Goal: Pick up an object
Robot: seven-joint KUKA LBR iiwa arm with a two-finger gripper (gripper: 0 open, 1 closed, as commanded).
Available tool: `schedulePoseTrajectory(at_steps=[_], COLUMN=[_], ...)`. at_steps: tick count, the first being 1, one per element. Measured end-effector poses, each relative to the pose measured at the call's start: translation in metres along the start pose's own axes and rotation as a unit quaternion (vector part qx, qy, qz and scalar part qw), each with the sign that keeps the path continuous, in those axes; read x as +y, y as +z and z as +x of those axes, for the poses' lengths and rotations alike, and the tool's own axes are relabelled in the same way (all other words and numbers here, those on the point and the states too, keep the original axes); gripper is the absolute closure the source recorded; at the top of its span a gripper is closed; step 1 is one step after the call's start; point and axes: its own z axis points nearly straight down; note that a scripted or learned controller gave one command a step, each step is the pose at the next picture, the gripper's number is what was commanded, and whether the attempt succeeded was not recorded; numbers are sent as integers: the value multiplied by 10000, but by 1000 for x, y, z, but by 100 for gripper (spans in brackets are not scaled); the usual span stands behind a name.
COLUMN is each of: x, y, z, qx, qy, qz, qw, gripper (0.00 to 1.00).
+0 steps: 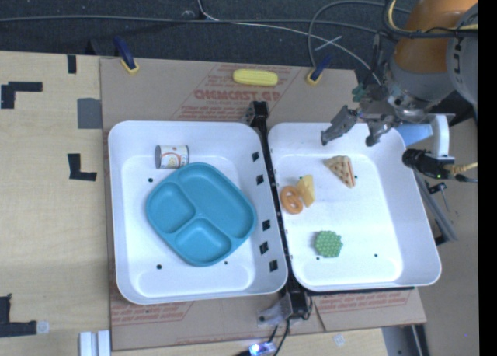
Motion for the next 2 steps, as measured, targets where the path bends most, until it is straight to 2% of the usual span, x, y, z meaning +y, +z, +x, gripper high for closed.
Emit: schedulePoseTrajectory(at_steps=[1,2], x=[2,-3], y=[-8,54], z=[0,5], qx=[-8,-8], qy=[-13,-12], qz=[-67,-46], qw=[10000,10000], gripper=[0,0])
